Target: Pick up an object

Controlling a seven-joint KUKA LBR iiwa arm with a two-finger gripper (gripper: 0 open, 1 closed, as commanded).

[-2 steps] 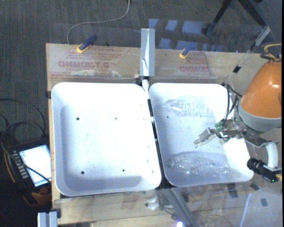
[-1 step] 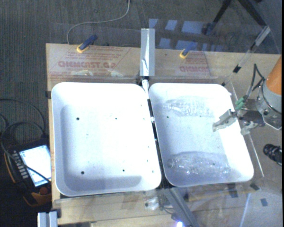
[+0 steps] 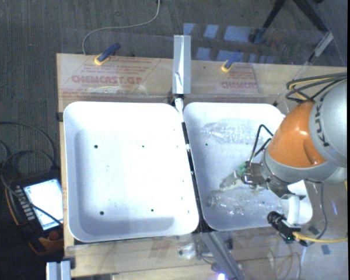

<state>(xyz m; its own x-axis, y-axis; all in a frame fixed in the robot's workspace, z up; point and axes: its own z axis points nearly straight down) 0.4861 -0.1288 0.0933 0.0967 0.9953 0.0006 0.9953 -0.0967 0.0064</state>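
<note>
Wooden surface (image 3: 157,77) carries two bins; over clear bottles (image 3: 230,202) in the right bin (image 3: 233,156), the tool's (image 3: 245,177) opening cannot be told, so slippery plastic could be missed.

Arm (image 3: 306,142): grey with an orange band, reaching in from the right over the right bin.
Pincer (image 3: 240,177): low in the right bin, pointing left; its tip is too small and blurred to read.
Right bin (image 3: 193,156): white, shallow; holds two clear plastic bottles.
Upper bottle (image 3: 230,132): lying near the bin's far side.
Lower bottle (image 3: 236,202): lying near the bin's front, just below the pincer.
Left bin (image 3: 128,168): white, touching the right bin along its side.
Worktop (image 3: 116,80): wooden, with two yellow clamps at its far edge.
</note>
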